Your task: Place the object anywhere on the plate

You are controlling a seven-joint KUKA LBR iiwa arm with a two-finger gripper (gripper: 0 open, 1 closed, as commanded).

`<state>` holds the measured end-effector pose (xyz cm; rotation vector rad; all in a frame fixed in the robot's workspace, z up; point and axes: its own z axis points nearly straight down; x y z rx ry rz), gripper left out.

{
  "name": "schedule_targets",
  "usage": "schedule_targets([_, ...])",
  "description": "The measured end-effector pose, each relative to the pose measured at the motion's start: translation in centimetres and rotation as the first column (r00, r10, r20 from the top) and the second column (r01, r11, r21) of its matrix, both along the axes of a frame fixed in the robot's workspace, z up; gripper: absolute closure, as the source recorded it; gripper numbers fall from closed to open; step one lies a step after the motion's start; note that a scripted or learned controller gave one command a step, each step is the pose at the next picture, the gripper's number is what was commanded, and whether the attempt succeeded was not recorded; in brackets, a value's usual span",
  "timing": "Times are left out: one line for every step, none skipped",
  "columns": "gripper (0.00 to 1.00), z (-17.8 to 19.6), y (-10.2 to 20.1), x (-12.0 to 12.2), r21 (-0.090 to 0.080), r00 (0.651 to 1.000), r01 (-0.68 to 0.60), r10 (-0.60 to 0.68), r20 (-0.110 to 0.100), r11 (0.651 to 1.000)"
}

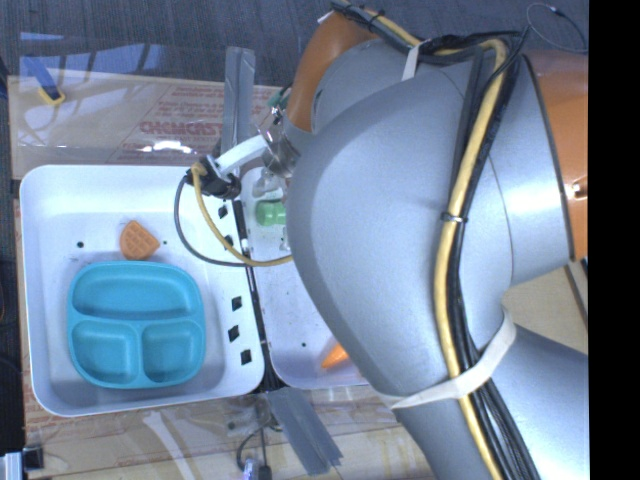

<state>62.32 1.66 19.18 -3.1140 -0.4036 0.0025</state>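
Landmark: a blue three-compartment plate [135, 334] lies in the left white bin [45, 278].
Object: a small orange waffle-like piece [139, 239] rests on the bin floor just beyond the plate's far rim, close to it and not on it.
Arm: the grey arm [420, 238] with its orange band [325, 63] reaches over the right bin [290, 353], to the right of the plate.
Gripper: the gripper [268, 208] hangs right of the plate, near the divide between the bins; whether it is spread or closed cannot be told.
Also seen: a green item [270, 211] at the gripper, and an orange scrap [335, 356] in the right bin, well apart from the plate.
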Motion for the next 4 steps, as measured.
schedule_targets([0.0,-0.1,3.1,-8.9,0.0,0.999,0.049,-0.049,-0.004,0.999])
schedule_targets([0.0,17.3,1.8,-9.0,-0.001,0.999,0.051,-0.051,0.003,0.999])
schedule_targets([0.0,8.1,10.9,-8.2,0.0,0.986,-0.166,0.166,-0.006,0.986])
schedule_targets([0.0,15.9,4.0,-5.1,0.001,0.985,-0.171,0.171,-0.003,0.985])
